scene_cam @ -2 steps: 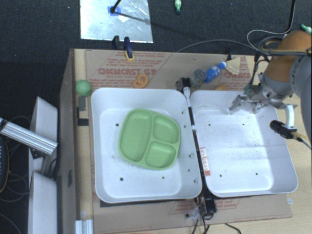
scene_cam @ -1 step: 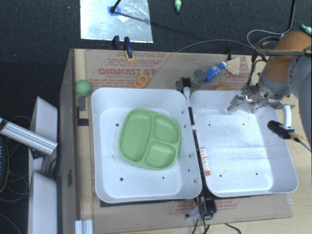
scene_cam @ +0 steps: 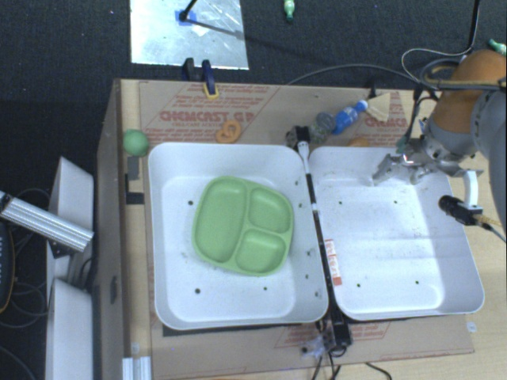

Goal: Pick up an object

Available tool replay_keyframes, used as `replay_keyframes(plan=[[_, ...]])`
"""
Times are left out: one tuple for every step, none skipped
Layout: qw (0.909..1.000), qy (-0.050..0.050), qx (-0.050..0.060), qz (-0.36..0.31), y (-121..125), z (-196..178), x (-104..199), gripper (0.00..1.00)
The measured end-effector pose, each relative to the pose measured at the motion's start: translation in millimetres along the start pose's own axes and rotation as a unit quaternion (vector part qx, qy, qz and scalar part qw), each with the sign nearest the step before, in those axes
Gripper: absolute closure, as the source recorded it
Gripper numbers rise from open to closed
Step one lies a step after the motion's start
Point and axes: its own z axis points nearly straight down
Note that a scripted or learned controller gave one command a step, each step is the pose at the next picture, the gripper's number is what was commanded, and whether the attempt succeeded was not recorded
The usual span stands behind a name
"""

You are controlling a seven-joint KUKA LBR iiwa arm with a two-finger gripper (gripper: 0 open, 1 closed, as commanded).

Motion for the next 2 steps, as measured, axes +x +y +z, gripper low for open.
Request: replay_keyframes(plan=[[1.0,-0.002,-0.003,-0.001,1.4,-11.7,-0.6,1.0],[1.0,-0.003,-0.003,0.0,0.7,-112.4,-1.8,1.0]])
